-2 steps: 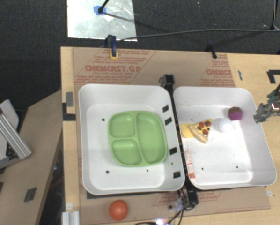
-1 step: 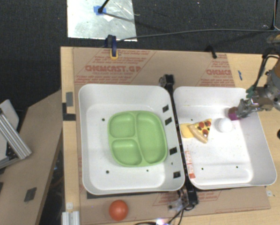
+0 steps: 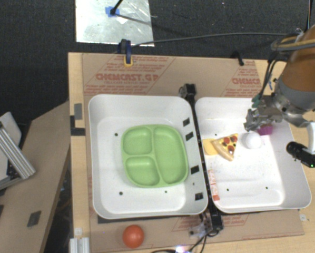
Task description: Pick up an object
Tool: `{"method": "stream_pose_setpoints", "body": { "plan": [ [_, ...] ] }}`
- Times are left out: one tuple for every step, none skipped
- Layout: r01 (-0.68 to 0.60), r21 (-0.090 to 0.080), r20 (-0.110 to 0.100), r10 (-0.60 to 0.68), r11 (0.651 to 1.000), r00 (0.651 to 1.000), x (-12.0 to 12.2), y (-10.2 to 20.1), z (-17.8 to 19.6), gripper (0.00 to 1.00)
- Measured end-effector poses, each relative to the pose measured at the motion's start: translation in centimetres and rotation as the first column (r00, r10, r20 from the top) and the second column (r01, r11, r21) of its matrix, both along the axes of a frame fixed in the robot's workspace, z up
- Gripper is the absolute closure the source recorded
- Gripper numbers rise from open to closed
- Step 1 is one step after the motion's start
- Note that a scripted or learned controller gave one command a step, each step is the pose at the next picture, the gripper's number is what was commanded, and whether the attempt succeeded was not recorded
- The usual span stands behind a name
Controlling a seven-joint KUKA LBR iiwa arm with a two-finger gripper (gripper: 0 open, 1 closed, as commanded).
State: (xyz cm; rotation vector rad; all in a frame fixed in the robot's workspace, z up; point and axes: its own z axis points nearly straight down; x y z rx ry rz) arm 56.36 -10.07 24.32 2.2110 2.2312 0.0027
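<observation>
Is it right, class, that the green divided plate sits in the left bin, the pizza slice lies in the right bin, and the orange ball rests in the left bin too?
Not quite. The camera view shows the orange ball outside both bins, on the bench in front of the left bin. The rest stands: the green divided plate sits in the left bin and the pizza slice lies in the right bin.

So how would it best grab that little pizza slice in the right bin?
Probably from straight above, with the fingers closing across the slice's two long straight sides, near its wide crust end. It lies flat on the bin floor, so no side gives a way under it. A white ball sits close on its right, so coming down a little toward the left looks safer.
</observation>
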Motion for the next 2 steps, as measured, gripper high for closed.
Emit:
{"method": "stream_pose_setpoints", "body": {
  "plan": [
    [-0.001,0.001,0.0,0.001,1.0,1.0,0.9,5.8,-1.2,1.0],
    [-0.001,0.001,0.0,0.001,1.0,1.0,1.5,10.9,-0.6,1.0]
  ]
}}
